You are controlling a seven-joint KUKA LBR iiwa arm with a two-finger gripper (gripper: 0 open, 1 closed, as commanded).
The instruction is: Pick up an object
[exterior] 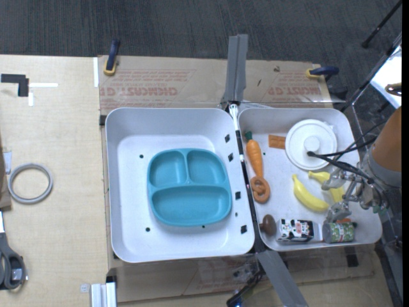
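Observation:
The right bin holds several objects. An orange carrot lies along its left wall, with a brown pretzel-like ring at its lower end. A yellow banana lies in the middle, and a white round lid sits behind it. Along the front wall lie a brown lump, a black-and-white carton and a green can. My gripper hangs low at the bin's right side, just right of the banana and directly above the green can. Nothing is visibly held.
The left bin holds a teal divided plate. A small orange block lies left of the white lid. Black cables run from the lid area to the wrist. A grey tape ring and scissors lie on the bench at left.

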